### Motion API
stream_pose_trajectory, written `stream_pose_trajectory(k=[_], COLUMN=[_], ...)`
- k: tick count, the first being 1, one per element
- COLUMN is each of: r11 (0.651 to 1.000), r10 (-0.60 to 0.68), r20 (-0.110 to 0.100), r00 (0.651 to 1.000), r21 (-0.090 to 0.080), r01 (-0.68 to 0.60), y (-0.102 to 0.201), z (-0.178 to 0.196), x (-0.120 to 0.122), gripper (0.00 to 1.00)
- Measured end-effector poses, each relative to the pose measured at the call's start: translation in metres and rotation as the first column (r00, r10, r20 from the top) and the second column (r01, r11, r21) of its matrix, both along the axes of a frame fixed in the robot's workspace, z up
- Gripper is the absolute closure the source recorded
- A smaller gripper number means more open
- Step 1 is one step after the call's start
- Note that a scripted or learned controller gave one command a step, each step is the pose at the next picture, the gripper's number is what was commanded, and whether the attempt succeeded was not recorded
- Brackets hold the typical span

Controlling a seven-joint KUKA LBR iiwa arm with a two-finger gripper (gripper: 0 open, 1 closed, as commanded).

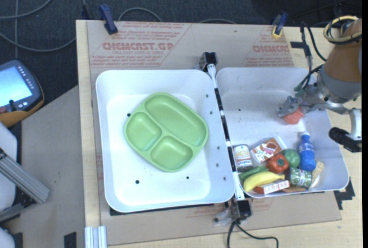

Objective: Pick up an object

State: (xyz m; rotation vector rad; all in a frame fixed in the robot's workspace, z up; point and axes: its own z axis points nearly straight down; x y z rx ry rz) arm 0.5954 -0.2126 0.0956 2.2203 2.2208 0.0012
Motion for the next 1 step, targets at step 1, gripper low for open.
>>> stream_pose_trajectory(k=[1], r11=[1.000], r10=[0.008], r20=[-0.001], r00=[1.000], r21=[0.002], r01=[-0.008], y=[0.0973], z=[-0.0099], x=[0.0075], gripper=[1.00])
